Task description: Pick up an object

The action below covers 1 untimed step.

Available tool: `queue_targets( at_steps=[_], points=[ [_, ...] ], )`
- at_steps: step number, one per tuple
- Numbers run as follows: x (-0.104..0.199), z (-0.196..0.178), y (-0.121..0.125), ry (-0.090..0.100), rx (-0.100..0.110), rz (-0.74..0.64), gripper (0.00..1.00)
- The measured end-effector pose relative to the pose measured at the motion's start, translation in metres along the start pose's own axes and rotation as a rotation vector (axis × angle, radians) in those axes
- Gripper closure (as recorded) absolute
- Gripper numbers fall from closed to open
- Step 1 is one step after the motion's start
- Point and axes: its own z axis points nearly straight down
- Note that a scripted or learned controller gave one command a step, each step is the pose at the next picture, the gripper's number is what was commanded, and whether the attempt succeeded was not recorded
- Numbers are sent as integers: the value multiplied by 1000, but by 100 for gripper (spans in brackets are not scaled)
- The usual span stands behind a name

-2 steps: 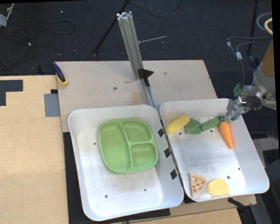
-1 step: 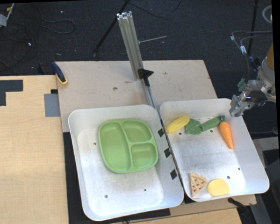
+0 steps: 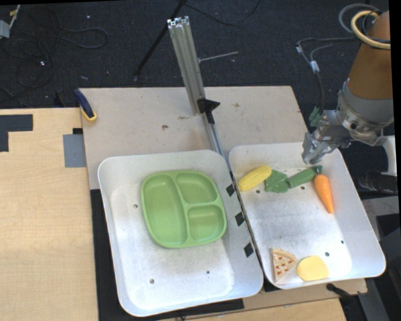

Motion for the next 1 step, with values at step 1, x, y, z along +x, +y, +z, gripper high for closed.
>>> queue_targets(
  at_steps=[1],
  points=[
    [51, 3, 12, 0, 0, 0, 100]
  ],
)
